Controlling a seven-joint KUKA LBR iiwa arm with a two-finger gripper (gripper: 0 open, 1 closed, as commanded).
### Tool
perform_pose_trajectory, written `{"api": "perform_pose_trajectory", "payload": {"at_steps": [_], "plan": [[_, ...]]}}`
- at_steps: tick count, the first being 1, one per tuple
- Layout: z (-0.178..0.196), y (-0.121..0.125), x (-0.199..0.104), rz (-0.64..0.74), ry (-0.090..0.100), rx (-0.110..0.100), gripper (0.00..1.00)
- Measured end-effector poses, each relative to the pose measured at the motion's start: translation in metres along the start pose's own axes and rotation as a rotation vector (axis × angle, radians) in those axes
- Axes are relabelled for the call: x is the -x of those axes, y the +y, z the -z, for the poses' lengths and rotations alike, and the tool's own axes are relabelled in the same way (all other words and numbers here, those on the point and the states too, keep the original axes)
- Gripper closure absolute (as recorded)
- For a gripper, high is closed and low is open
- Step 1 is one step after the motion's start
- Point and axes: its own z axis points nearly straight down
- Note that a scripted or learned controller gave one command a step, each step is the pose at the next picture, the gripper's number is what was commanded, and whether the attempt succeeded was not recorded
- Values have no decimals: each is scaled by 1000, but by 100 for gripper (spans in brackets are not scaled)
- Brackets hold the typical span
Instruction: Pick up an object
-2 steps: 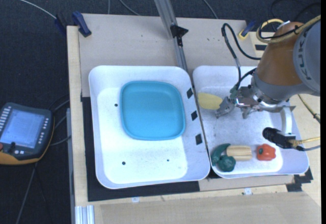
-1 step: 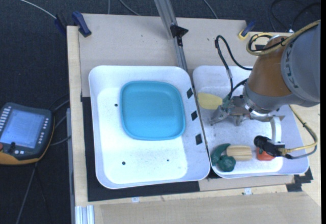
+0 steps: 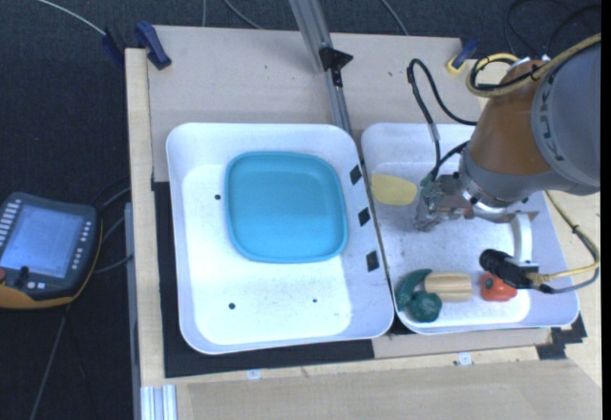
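Reaching into the right bin, the gripper hangs just beside the yellow piece, probably aiming there; its closing state I cannot tell.

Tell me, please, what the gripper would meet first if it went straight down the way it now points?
Probably the bare floor of the right bin: the gripper points down beside the pale yellow object, just to its right. Depth is unclear, so it might clip that object's edge.

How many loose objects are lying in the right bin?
4 visible: a yellow piece at the bin's left side near the gripper, then a green toy, a tan block and a red-orange toy along the near edge. The arm may hide more.
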Motion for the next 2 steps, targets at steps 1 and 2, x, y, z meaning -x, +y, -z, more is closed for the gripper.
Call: {"api": "perform_pose_trajectory", "payload": {"at_steps": [1, 2], "plan": [[53, -9, -3, 0, -1, 4, 100], [103, 1, 1, 0, -1, 4, 100]]}}
